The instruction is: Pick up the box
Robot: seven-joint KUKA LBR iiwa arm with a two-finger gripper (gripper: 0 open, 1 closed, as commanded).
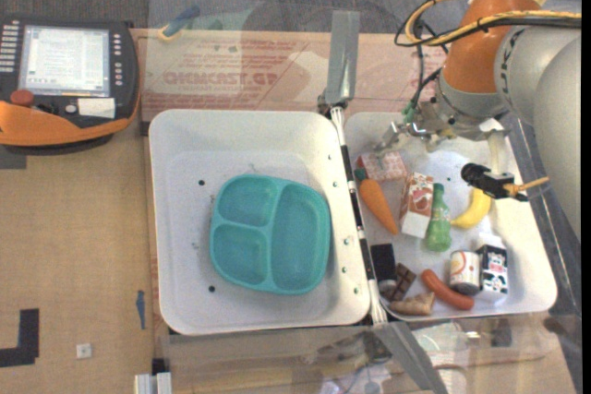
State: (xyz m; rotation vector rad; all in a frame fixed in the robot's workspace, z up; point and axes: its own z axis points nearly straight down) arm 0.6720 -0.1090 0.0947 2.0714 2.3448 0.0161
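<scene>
- My gripper (pixel 413 130) hangs over the far end of the right bin (pixel 540 277), near its back wall, with my grey arm and orange band reaching in from the right.
- I cannot tell from this slanted view how wide the gripper stands; the metal parts there are too small and tangled to read, and nothing shows between them.
- The box (pixel 418 205) (the small red-and-white carton, as I judge it) stands in the middle of the right bin, between the carrot (pixel 378 203) and the green bottle (pixel 438 219), just beside both.
- I judge this the approach step: I am above the bin, not yet over the box, which sits nearer the camera than my gripper.
- The next move calls for shifting toward the near side until I am centred over the box, then coming down with the closing line set across its narrow faces.
- The crowding is the risk: the bottle leans right against the box, and the carrot lies close on the other side.
- The left bin (pixel 175 198) holds the teal divided plate (pixel 271 234), well apart from this work.
</scene>
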